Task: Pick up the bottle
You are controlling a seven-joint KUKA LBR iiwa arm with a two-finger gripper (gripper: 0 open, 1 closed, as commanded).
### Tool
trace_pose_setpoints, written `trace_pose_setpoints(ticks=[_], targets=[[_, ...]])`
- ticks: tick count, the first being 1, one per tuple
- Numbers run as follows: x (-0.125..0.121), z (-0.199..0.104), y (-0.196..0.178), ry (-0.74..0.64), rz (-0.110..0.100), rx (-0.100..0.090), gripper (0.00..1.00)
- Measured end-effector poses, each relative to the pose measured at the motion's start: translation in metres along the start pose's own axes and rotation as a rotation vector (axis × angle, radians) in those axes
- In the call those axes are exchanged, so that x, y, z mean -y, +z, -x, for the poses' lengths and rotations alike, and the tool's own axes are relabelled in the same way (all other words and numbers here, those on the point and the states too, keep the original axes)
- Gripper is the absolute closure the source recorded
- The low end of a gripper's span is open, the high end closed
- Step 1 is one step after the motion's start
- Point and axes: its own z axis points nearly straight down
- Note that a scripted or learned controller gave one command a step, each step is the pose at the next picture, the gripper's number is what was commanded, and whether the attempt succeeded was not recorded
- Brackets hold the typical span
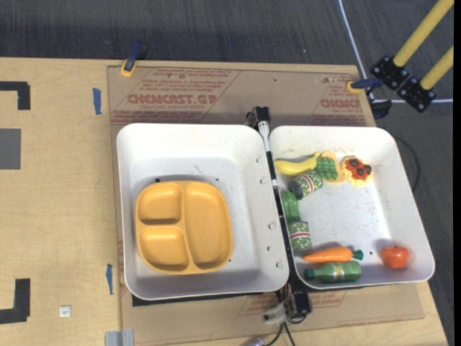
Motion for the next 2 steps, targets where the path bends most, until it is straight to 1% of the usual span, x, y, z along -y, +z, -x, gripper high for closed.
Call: trace_pose_setpoints(ticks=[1,2], targets=[[0.000,0.000,0.000,0.000,0.000,0.000,0.00],[-0.001,0.000,-0.011,-0.001,0.004,0.006,1.00]])
